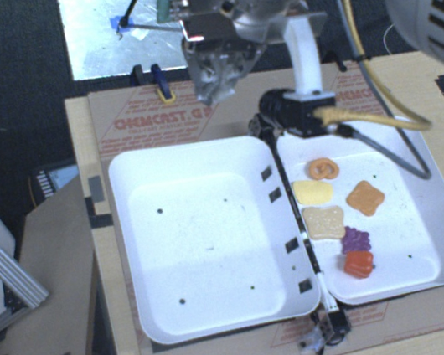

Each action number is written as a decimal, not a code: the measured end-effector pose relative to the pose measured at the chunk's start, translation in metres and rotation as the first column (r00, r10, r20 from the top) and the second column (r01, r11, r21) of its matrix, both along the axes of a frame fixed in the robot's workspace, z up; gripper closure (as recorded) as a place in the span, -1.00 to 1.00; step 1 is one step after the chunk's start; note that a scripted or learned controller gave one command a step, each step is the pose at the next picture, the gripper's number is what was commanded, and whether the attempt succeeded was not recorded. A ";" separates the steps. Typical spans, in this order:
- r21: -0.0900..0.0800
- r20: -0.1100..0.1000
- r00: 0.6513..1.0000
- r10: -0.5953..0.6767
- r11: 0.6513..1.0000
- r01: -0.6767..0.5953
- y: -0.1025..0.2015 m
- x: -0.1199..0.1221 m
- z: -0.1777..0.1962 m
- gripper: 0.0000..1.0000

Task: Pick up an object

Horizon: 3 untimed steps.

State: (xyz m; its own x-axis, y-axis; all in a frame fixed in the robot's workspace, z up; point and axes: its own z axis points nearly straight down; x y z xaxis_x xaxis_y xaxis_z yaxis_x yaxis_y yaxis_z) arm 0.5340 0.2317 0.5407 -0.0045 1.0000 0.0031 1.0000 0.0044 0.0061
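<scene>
1. Pincer (213,80) parked high over the far edge of the bench (68,267), above the printed cardboard sheet (152,121), past the rim of the left bin (203,239). Well apart from every object.
2. Pincer state: cannot tell. Blurred metallic blob, nothing readable. Nothing seen held under it.
3. Candidate objects all in the right bin (434,220), clustered along its left side near the divide between the bins:
   - orange pretzel-like piece (322,168), farthest back
   - pale yellow piece (313,192), just in front of it
   - orange waffle-like piece (365,197), to the right, slightly apart from the rest
   - tan toast-like slice (325,221), just beside the yellow one
   - purple grape cluster (354,238), touching or nearly touching the toast corner
   - red piece (357,264), nearest the front, tight against the grapes
4. Progress: judged as not started, or at a reset pose. No pick done; all six pieces lying flat in the bin.
5. Remaining: choose target, traverse over the right bin, descend, close, lift. Whole task effectively still ahead.
6. Risk note: tight packing of toast, grapes and red piece likely to give a double contact. Waffle piece looks like the cleanest isolated target.
</scene>
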 end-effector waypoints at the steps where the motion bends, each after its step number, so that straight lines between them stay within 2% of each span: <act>1: 0.001 0.002 1.000 0.000 1.000 0.000 0.000 0.000 0.011 1.00; 3: 0.003 0.005 1.000 0.001 1.000 -0.001 0.000 0.001 0.033 1.00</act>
